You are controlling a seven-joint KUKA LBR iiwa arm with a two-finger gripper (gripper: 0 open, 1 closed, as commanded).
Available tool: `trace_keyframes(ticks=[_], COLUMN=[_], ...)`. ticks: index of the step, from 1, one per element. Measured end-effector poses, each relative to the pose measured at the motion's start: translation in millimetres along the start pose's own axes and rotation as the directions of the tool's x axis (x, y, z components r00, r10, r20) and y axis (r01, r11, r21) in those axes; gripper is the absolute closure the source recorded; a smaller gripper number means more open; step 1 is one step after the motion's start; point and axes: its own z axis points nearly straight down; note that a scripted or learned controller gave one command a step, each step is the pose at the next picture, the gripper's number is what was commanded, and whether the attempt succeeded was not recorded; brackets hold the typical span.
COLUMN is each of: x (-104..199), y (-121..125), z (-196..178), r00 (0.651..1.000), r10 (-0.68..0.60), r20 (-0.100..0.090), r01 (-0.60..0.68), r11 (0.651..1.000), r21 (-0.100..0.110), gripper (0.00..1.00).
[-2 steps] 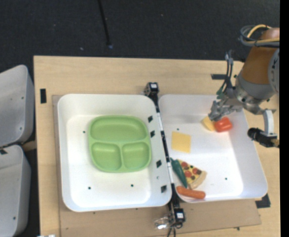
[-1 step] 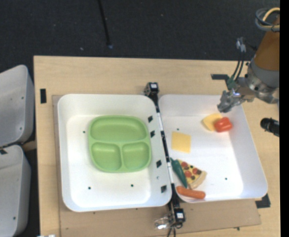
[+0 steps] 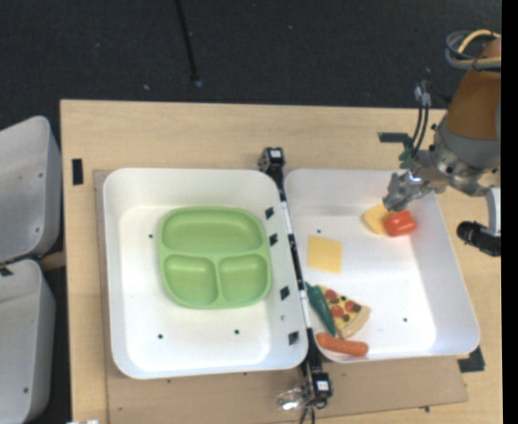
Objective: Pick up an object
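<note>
Where the wooden table bears two bins, the left white bin holds a green divided plastic tray; right white bin: yellow cheese square, pizza slice, red toy tomato just below the gripper, grip state cannot be told.

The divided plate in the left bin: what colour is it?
Light green; the divided plate shows plainly in the camera view.

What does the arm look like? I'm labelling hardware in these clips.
The arm is grey with a wide orange band above the wrist. Thin dark cables run beside it. Its hand is small, metallic grey, with dark fittings.
</note>
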Motion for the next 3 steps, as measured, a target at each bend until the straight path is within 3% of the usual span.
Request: trace_keyframes(ticks=[2,3], x=[105.6,159.9], y=[1.2,4.3], z=[2.2,-16.7], r00=[1.0,1.0], r10=[-0.004,-0.006], r20=[-0.002,-0.003], r01=[0.004,0.006], r11=[1.0,1.0], r21=[-0.001,-0.004], gripper=[1.0,1.0])
